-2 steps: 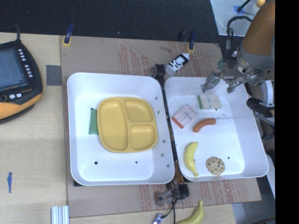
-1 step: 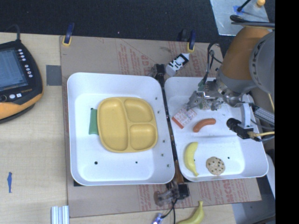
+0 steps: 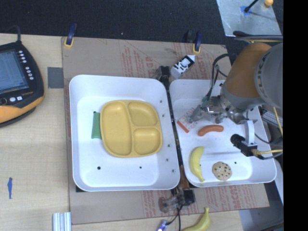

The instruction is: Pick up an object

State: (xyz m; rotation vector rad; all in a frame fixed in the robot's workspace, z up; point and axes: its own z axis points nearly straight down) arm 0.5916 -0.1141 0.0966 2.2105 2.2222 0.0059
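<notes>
Across the wooden tabletop [image 3: 33, 167] lies a brown cardboard sheet [image 3: 120, 57], and on it two shallow white plastic bins sit side by side, their inner rims touching. On the left bin's [image 3: 86, 172] floor rests a yellow three-compartment plastic tray [image 3: 131, 128] with rounded corners, and a flat green piece [image 3: 96, 125] pokes out from under the tray's left edge. On the right bin's [image 3: 262, 174] floor lie a smooth reddish-orange toy sausage [image 3: 211, 129], a curved yellow toy banana [image 3: 196, 163], a round speckled tan cookie [image 3: 222, 170] just beside the banana's lower end, and a small flat orange strip [image 3: 183, 126] near the dividing rims. A second yellow banana [image 3: 201, 221] lies outside the bins on the cardboard at the bottom edge. A black-and-white object [image 3: 183, 65] sits above the bins' junction, blue clamps [image 3: 70, 34] hold the cardboard's far edge, and an orange-rimmed control pendant with a screen [image 3: 17, 83] rests at the far left.

From the right, the grey arm with its orange band [image 3: 248, 73] bends down over the right bin, covering its upper right part. The metallic end effector [image 3: 202, 110] hangs low over the bin floor, just above the sausage and near the orange strip. Whether it is apart or together cannot be told, and nothing is seen held in it. Black cables loop beside the wrist.
</notes>
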